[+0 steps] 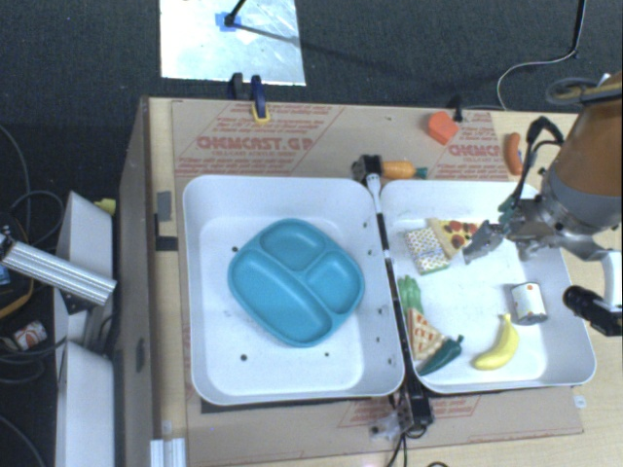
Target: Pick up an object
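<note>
- Cardboard printed with red lettering covers the worktop (292,139), which stands on dark carpet and carries two shallow white plastic bins side by side.
- One teal divided plate (295,280) with three compartments lies in the left bin (219,212).
- Right bin (574,358) holds six toy items: one pizza slice (456,231), one speckled flat square (425,248), one waffle-patterned wedge (421,333) touching one green pepper (440,354), one yellow banana (496,346), and one small white cylinder (529,302).
- Grey arm (584,178) reaches in from the right; its pincer (484,241) hovers just beside the pizza slice, nothing visibly between its fingers, and whether they are spread or closed I cannot tell.
</note>
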Motion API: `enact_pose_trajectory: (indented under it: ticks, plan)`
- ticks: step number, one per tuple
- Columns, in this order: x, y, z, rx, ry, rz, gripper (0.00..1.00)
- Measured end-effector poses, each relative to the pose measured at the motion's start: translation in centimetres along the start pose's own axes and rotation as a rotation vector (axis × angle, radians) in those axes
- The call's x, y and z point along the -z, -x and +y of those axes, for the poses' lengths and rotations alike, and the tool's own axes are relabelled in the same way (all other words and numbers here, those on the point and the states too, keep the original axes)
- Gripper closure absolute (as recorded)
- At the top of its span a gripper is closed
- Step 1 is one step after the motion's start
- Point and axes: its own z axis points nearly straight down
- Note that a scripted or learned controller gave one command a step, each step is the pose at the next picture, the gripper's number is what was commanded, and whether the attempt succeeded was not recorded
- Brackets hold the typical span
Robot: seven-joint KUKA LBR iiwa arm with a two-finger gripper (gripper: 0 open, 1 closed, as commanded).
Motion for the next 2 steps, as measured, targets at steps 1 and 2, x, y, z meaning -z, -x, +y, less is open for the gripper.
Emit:
enact_pose_trajectory:
  ticks: [1, 2]
  plan:
    - [-15.4, 1.6, 3.0, -0.002, 0.001, -0.001, 0.0]
    - [-15.3, 3.3, 11.0, 0.001, 0.003, -0.002, 0.0]
